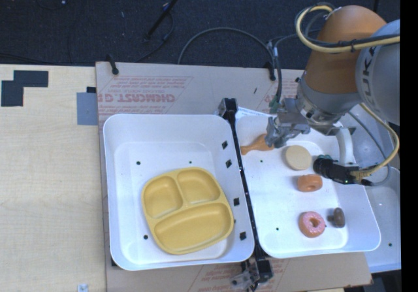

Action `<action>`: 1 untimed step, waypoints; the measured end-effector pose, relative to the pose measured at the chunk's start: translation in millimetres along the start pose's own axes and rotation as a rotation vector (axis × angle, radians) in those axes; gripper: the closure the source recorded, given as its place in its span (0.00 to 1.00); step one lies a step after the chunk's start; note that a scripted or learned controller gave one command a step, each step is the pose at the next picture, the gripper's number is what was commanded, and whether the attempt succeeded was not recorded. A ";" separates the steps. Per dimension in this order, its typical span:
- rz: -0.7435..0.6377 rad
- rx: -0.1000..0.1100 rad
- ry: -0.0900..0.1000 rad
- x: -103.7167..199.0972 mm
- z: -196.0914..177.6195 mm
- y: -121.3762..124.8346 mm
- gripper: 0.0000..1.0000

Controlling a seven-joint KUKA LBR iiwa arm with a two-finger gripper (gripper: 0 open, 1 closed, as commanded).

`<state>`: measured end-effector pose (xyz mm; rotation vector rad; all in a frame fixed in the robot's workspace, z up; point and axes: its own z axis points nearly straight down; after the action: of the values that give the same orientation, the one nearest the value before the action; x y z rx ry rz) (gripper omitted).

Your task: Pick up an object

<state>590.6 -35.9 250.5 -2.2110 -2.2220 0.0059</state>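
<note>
In the right bin lie a round cream disc, an orange-brown donut-like piece, a pink donut and a small dark brown lump. An orange flat piece rests at the bin's far left, by the divider. My gripper hangs low over the bin's far part, between the orange piece and the cream disc. The wrist above hides its fingertips.
The left bin holds a yellow divided plate. A black clip bar joins the two bins. A black cable piece hangs from the arm beside the cream disc. Cardboard lies under both bins.
</note>
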 end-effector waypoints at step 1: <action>0.000 0.002 -0.001 42.3 5.7 1.9 1.00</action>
<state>592.3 6.3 244.8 -2.2109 -2.2212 0.0083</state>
